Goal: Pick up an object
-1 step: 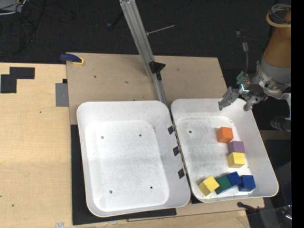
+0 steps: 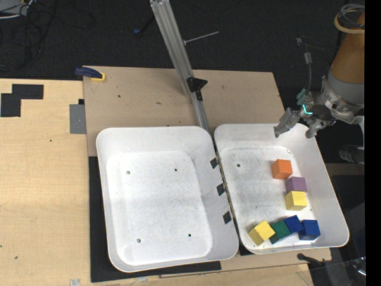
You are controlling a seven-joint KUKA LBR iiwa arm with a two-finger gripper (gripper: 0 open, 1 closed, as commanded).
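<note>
Hovering above right bin (image 2: 333, 201) far rim, gripper (image 2: 296, 124) fingers spread, nothing between them; orange cube (image 2: 282, 169) below, no long axis, edges slightly skewed.

Matt white plastic bins (image 2: 156, 261), wooden bench (image 2: 238, 94)

The arm (image 2: 348, 52) is running off the right edge, and the green block (image 2: 280, 232) is sitting half hidden between its neighbours.

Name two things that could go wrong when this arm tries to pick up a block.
1. The blocks crowd together: the green block touches the yellow and blue ones, so fingers may jam.
2. Most blocks hug the right bin's rim; the gripper could strike it.
</note>
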